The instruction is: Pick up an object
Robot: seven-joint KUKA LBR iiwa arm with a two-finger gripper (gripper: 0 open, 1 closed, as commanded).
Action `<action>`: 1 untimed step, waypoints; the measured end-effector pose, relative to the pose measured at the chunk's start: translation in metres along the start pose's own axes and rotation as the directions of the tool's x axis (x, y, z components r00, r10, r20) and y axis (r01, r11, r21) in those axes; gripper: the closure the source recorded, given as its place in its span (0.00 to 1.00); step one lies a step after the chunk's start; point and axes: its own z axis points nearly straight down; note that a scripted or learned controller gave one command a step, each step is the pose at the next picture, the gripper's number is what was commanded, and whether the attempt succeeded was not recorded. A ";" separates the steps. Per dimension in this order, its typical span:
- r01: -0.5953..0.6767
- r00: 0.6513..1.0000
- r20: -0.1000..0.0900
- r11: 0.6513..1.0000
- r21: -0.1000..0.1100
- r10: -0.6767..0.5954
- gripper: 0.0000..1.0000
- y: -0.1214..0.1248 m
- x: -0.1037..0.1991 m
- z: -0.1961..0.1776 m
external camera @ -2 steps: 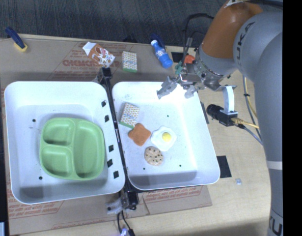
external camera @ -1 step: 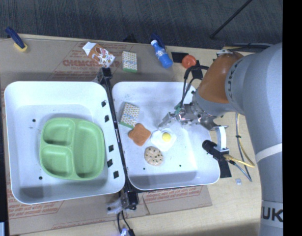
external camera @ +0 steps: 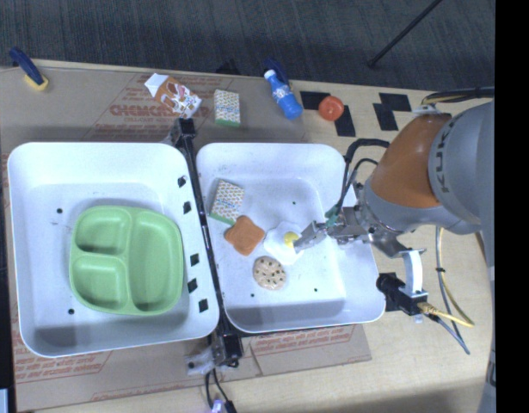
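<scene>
The right bin (external camera: 333, 304) holds a patterned square packet (external camera: 227, 201), an orange block (external camera: 244, 235), a round speckled cookie (external camera: 269, 272) and a small white and yellow object (external camera: 284, 240). My gripper (external camera: 305, 236) reaches in from the right, low in the bin, with its tip right against the white and yellow object. Whether that object is between the tips is not discernible. The grey arm with its orange band (external camera: 410, 175) hangs over the bin's right rim.
A green divided plate (external camera: 126, 259) lies in the left bin (external camera: 32, 170). Behind the bins on the bench lie a snack wrapper (external camera: 172, 95), another patterned packet (external camera: 227, 107), a blue bottle (external camera: 284, 95) and a small red-orange round thing (external camera: 331, 107).
</scene>
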 end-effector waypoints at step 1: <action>0.001 1.000 0.000 1.000 0.000 -0.001 0.00 -0.044 0.000 0.039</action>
